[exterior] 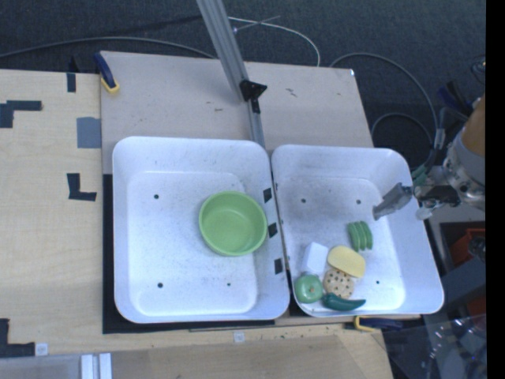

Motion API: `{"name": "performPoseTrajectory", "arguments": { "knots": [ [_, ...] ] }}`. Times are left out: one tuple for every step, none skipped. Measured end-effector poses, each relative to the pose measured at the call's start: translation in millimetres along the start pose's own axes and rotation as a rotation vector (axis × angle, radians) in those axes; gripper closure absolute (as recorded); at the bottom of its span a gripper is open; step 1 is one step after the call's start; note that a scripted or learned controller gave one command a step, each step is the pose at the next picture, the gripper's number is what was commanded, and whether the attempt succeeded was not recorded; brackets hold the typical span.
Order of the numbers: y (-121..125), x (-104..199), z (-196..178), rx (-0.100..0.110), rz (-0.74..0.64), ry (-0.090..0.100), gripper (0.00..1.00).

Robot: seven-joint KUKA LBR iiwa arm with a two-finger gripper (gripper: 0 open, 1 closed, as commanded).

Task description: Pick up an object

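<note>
My gripper (387, 205) hangs over the right bin (394, 164) near its right wall, reaching in from the right, and I see nothing in it. Below and left of it lies a small ridged green piece (360, 235). At the bin's front sit a white block (316, 255), a yellow piece (347, 260), a tan dotted piece (338, 281), a green round fruit (308, 289) and a dark green pepper shape (344, 302), all crowded together. A green bowl (233, 223) stands in the left bin (142, 164).
A slanted grey metal pole (225, 38) with a black clamp (252, 91) crosses the back of the bench above the wall between the bins. Cables (394, 77) trail on the dark floor behind. A blue and yellow clamp (106, 73) sits at the back left.
</note>
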State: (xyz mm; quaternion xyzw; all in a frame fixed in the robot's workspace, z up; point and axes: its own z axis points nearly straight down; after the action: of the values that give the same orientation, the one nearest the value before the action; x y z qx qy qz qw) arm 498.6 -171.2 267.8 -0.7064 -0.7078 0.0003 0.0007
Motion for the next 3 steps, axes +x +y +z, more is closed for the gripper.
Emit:
{"name": "performPoseTrajectory", "arguments": {
  "knots": [
    [0, 0, 0, 0.0, 0.0, 0.0, 0.0],
    [0, 1, 65, 0.007, 0.001, 0.001, 0.0],
    [-4, 2, 109, 0.005, 0.002, 0.001, 0.0]
  ]
}}
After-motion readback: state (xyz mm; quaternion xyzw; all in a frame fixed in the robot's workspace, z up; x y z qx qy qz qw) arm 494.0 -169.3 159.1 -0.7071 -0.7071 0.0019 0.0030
